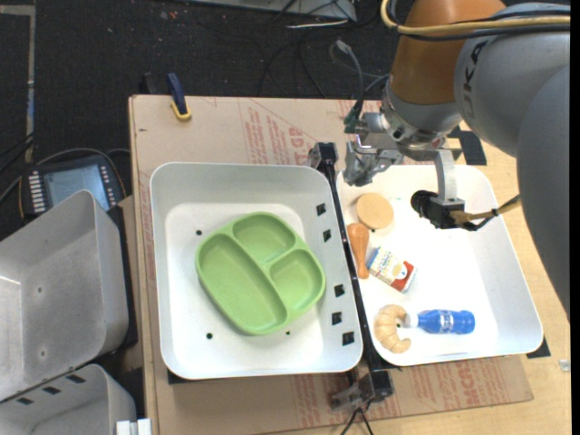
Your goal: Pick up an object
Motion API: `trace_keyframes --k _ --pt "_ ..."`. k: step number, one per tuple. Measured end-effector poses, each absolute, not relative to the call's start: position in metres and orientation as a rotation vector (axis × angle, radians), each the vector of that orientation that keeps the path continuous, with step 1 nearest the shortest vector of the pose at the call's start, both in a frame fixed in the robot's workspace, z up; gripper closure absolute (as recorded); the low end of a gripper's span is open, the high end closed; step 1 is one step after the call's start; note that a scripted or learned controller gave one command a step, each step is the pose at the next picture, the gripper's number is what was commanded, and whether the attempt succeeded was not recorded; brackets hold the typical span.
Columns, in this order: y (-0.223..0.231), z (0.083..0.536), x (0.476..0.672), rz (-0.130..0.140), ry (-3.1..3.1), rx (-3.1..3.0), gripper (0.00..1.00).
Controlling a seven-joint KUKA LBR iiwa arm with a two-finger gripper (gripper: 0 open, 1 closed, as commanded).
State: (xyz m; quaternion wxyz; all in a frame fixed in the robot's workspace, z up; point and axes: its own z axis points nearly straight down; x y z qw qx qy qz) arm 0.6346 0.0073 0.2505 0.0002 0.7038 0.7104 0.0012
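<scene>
While jaws (362,172) hover, round cookie (374,211) lies just below (apart).

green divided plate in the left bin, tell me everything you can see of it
The green divided plastic plate is a rounded rectangle with three compartments: one long one along its lower left side and two smaller ones on the upper right. It looks matte and holds nothing. It lies flat, turned at a slant, near the middle of the shallow white left bin, apart from its walls.
</scene>
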Motion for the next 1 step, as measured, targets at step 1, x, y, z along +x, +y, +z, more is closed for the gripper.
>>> trace_keyframes --k 1 --pt "0.0707 0.2463 0.6403 0.004 2.232 2.211 1.00"
